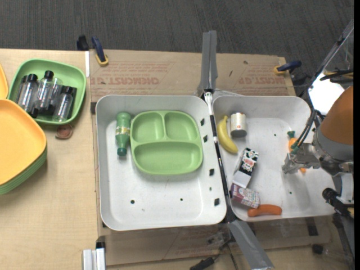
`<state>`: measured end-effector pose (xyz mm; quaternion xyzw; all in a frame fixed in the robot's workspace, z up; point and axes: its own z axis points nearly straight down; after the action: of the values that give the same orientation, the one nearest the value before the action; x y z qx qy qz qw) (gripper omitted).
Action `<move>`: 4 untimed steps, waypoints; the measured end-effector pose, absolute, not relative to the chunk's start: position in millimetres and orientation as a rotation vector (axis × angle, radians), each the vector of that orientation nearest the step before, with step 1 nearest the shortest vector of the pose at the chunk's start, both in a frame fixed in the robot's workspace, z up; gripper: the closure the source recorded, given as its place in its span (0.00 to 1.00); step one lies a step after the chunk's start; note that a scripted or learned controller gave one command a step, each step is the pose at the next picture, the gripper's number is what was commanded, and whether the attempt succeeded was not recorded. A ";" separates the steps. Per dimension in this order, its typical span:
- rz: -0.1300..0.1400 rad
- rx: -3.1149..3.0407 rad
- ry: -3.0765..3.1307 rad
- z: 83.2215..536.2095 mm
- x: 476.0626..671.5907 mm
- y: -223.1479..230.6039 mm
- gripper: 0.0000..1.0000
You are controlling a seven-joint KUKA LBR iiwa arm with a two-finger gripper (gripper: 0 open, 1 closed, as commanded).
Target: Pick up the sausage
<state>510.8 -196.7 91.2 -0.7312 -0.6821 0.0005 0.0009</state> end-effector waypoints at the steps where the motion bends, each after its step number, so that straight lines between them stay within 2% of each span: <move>1: 0.000 -2.541 -1.847 91.7 499.3 -213.9 1.00; 2: 0.003 -2.638 -1.705 105.0 537.3 -183.7 1.00; 3: 0.004 -2.523 -1.867 90.9 519.5 -202.5 1.00; 4: 0.004 -2.700 -1.599 90.6 476.4 -202.6 1.00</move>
<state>476.4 -202.6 90.6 -0.8604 -0.5097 0.0013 0.0018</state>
